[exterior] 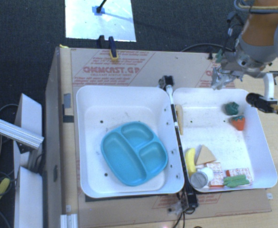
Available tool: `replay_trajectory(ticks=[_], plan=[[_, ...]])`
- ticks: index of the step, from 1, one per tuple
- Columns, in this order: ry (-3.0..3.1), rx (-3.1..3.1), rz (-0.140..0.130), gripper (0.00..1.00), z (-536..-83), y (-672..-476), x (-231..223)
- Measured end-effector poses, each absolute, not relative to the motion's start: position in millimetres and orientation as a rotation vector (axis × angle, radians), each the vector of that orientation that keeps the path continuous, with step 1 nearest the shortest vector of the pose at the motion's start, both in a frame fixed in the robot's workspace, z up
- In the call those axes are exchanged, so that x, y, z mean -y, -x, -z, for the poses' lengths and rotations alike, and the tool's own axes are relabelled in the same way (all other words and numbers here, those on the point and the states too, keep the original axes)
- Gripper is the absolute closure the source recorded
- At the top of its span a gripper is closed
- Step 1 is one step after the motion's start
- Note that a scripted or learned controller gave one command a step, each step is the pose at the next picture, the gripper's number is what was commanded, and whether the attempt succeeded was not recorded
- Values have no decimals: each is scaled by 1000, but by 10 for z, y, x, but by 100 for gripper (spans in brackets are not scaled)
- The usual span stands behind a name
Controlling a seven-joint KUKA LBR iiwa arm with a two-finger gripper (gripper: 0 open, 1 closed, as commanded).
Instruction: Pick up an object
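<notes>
Approach step: claw (221,80) hovers above right bin (267,163) rim, grip state unclear; next, drop twd green toy (232,108).

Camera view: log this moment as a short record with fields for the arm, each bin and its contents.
arm: reaches in from the right, gripper above the right bin's far rim
held: nothing seen between the fingers
left bin: blue divided plate
right bin, far side: dark green toy, orange carrot-like toy
right bin, near side: yellow banana, tan wedge, round silver can, red-and-white packet, green toy
task state: no object picked up yet
</notes>
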State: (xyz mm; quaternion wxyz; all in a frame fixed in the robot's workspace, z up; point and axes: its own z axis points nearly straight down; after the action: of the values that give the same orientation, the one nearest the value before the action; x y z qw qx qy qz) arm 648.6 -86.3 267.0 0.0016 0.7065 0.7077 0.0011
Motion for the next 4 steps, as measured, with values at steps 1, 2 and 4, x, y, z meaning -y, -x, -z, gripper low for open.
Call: replay_trajectory(ticks=[1,2,4], plan=[[-2218,-2222,-2,100,-2702,-6197,932],[-2216,-2225,-2,100,-2649,-6153,785],[-2218,-2221,-2,100,-2477,-6344,989]])
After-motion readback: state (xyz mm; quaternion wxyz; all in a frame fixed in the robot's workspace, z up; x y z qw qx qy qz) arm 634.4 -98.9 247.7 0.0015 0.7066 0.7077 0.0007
